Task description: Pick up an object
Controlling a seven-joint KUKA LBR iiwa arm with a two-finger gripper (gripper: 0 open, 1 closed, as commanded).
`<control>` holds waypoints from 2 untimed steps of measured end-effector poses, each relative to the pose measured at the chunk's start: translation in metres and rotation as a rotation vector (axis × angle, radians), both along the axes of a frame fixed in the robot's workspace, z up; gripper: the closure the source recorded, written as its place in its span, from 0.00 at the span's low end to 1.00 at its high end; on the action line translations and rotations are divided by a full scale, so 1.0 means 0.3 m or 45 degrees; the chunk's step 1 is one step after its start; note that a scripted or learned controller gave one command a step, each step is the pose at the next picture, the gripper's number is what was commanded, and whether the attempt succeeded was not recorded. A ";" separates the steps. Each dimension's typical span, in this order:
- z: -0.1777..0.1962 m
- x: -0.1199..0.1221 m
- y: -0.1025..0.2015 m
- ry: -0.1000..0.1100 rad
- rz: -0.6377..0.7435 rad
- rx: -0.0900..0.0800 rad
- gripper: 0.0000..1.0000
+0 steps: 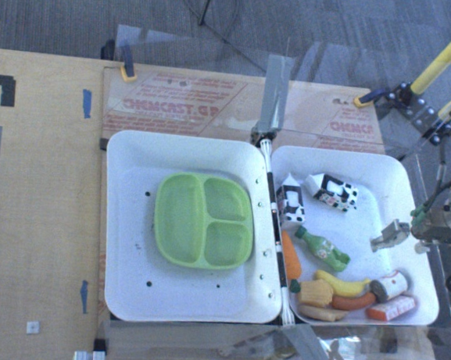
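The right bin holds several toy foods. Two black-and-white cow-patterned cartons lie near its back left. A green bottle lies in the middle, with an orange carrot along the left wall. At the front sit a yellow banana, a red sausage, a tan bread piece, a small dark-capped can and a red-and-white tube. My gripper hangs over the bin's right side, above and behind the can, with nothing seen in it.
The left bin holds a light green divided plate. A metal divider rises behind the seam between the bins. Yellow poles and clamps stand at the back right. The wooden bench stretches to the left.
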State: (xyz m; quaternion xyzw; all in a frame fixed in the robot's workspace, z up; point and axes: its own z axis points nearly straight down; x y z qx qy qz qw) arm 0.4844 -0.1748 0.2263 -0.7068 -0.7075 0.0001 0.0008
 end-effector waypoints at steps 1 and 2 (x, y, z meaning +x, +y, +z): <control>-0.321 0.153 0.082 -0.003 0.100 -0.001 0.00; -0.404 0.198 0.111 -0.052 0.293 -0.026 0.00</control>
